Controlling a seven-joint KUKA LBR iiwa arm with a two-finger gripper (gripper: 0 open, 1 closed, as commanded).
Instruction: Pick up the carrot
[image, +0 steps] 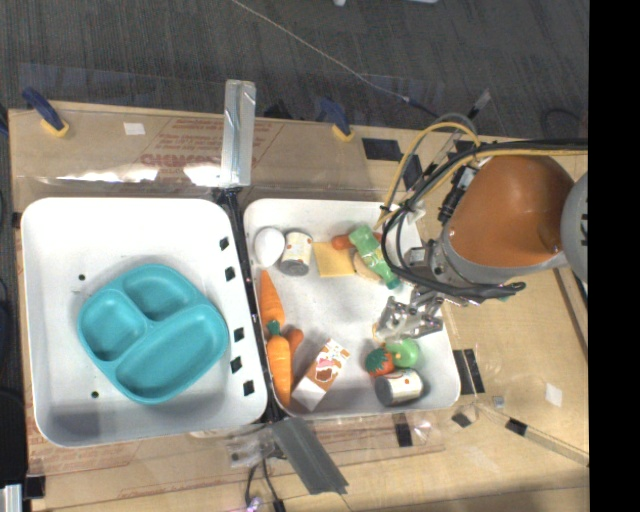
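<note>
Two orange carrots lie end to end along the left wall of the right bin (440, 345). The upper carrot (269, 298) is slender, and the lower carrot (280, 366) is thicker and points toward the near edge. My gripper (408, 320) hangs over the right side of the same bin, just above a green and red toy vegetable (393, 357). It is open with nothing between its fingers, and it stands well to the right of both carrots.
The right bin also holds a white egg (268, 243), a small can (295, 253), a yellow cheese slice (333, 259), a green leafy piece (371, 253), a small carton (322, 373) and another can (401, 386). The left bin (50, 230) holds a teal divided plate (152, 331).
</note>
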